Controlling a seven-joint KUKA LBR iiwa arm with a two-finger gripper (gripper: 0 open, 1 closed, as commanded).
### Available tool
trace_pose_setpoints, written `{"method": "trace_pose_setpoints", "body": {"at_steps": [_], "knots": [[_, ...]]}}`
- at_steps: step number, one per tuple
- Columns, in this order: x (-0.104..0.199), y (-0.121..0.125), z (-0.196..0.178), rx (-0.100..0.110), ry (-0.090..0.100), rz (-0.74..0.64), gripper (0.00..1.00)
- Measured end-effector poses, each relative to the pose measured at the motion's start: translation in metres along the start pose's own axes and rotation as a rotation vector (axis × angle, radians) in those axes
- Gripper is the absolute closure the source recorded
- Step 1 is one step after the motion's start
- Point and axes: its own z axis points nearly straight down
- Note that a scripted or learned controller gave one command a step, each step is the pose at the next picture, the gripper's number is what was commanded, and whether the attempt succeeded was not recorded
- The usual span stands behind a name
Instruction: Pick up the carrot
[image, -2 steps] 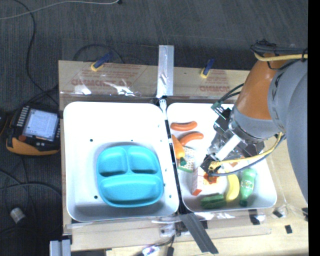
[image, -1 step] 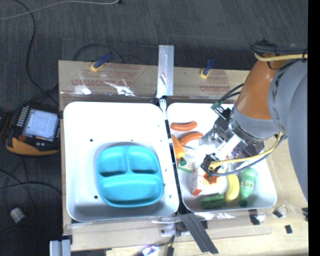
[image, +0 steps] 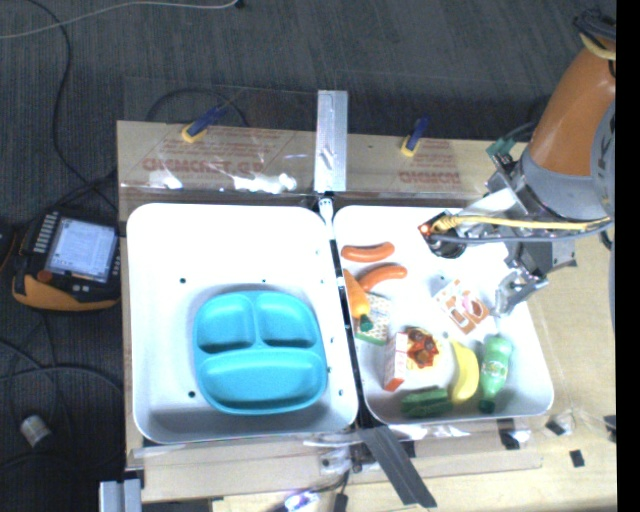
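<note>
The carrot is a small orange wedge with a green end. It lies in the right bin, tight against that bin's left wall, just below two sausages. My gripper hangs over the bin's right side, next to a small red-and-white carton. It stands well to the right of the carrot, apart from it. Nothing shows in its grasp.
Two orange-red sausages lie above the carrot. A picture box, a banana, a green bottle and a dark green vegetable crowd the bin's front. The left bin holds a blue divided tray.
</note>
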Motion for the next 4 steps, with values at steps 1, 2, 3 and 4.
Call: {"method": "trace_pose_setpoints", "body": {"at_steps": [1,2,3,4], "knots": [[-0.01,-0.026,0.174,0.007,-0.002,-0.145,0.0],[-0.023,0.008,0.174,0.006,-0.002,-0.154,0.0],[0.025,-0.049,0.17,0.003,-0.003,0.026,0.0],[-0.012,0.017,0.034,0.001,0.0,-0.217,0.0]]}}
